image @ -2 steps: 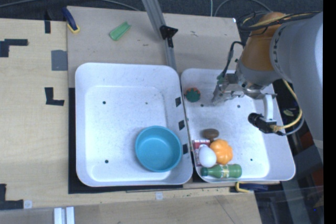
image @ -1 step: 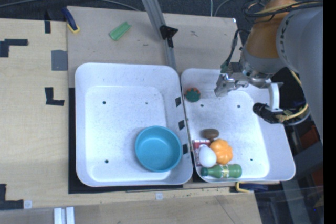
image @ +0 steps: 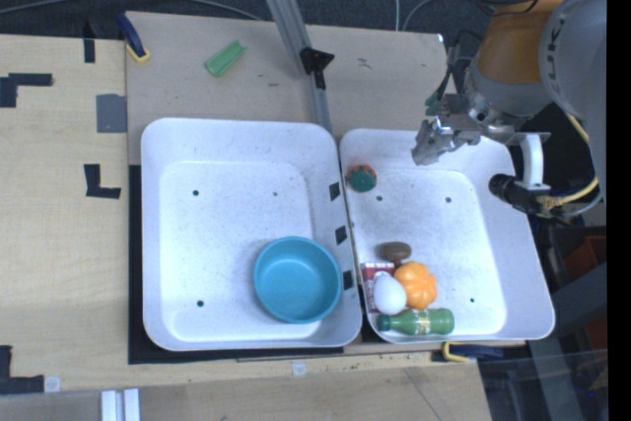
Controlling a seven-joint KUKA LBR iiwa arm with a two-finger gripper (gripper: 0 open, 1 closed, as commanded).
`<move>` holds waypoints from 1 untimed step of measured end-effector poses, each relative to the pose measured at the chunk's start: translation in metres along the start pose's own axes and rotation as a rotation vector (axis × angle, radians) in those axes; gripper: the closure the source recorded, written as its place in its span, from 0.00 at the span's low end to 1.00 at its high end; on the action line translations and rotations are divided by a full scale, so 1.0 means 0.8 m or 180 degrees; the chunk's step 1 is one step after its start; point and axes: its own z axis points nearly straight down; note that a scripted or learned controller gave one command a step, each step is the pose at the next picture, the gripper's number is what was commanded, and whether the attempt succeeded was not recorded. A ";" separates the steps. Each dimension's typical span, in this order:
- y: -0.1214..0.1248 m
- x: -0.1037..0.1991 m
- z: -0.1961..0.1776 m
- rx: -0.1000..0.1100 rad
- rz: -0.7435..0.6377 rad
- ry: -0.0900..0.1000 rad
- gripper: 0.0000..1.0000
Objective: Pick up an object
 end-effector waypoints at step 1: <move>0.004 0.002 -0.054 0.0001 0.0002 -0.0001 1.00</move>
